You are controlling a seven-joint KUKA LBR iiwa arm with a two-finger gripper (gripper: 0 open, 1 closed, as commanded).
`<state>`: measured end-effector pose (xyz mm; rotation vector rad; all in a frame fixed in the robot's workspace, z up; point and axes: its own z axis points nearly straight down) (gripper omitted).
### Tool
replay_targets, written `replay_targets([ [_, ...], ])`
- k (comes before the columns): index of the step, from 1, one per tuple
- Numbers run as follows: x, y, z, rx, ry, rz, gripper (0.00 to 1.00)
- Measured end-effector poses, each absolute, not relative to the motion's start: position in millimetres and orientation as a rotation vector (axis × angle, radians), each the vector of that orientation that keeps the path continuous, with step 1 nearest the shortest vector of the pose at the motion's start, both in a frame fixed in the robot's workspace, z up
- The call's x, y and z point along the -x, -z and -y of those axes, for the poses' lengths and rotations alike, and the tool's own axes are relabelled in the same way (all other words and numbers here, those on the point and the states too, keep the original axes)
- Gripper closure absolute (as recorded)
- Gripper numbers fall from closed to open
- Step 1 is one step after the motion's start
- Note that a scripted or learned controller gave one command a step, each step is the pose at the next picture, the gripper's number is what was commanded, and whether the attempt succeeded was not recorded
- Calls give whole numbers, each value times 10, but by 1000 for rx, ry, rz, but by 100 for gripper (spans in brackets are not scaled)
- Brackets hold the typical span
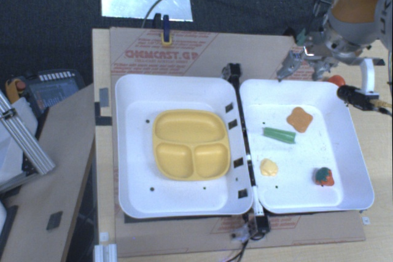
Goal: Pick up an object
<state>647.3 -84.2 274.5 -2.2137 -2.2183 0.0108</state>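
The two-finger metal gripper (305,68) hangs with fingers spread wide, holding nothing, over the right white bin's (356,150) twelve o'clock rim. Inside, an orange cookie-shaped toy (299,119) lies toward one o'clock; a green stick (279,135) sits just beside it.

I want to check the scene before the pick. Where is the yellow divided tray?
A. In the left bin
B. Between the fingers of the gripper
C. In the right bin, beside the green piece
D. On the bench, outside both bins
A: the yellow divided tray lies flat in the left bin, while the green piece lies in the right bin and the gripper is above that bin's far edge.
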Motion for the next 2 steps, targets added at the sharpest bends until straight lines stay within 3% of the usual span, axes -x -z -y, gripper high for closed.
replay_targets([
  [1, -6488, -2825, 840, 2219, 2, 2226, 0],
  [2, -6539, -2281, 773, 2217, 3, 2230, 0],
])
